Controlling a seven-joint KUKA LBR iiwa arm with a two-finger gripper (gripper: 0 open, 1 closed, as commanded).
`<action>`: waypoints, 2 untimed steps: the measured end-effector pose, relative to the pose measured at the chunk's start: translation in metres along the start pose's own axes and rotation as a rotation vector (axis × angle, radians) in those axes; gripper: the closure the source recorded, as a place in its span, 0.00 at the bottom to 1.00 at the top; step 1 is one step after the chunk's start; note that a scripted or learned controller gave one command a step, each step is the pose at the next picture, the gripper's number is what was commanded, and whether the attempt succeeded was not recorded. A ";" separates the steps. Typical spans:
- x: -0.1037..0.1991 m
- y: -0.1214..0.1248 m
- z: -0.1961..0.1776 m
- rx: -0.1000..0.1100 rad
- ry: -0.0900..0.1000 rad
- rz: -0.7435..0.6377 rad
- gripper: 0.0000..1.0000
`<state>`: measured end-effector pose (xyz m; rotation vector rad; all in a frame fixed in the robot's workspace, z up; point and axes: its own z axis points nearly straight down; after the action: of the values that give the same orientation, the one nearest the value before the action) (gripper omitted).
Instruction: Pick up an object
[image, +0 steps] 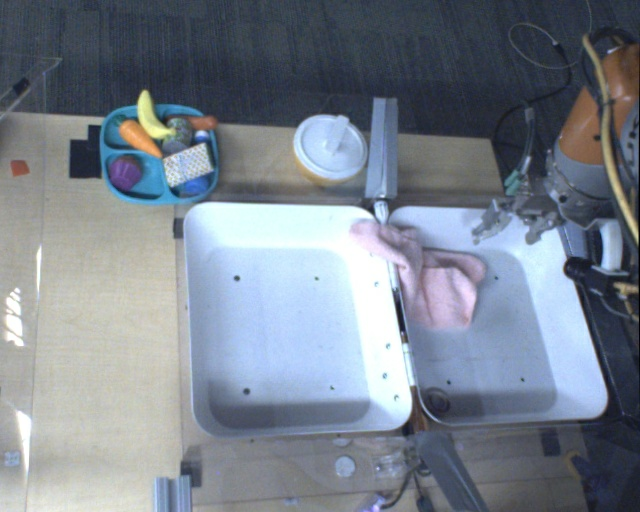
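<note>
A pink cloth (432, 275) lies crumpled over the divider between the two white bins, most of it in the right bin (540, 350) and one corner draped into the left bin (290, 330). My gripper (512, 219) hangs at the right bin's upper right edge, to the right of the cloth and apart from it. Its fingers (485, 226) are spread open with nothing between them.
A blue tray (112, 185) of toy food sits at the back left of the bench. A white lidded cup (330, 148) stands behind the bins beside a grey metal post (382, 145). Cables run along the right edge.
</note>
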<state>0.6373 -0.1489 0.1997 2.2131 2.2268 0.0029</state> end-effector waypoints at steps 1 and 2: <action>0.005 0.003 0.006 -0.001 -0.001 0.005 0.00; -0.013 -0.002 0.104 -0.003 -0.001 -0.092 0.00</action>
<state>0.6355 -0.1623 0.0960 2.1066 2.3238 0.0051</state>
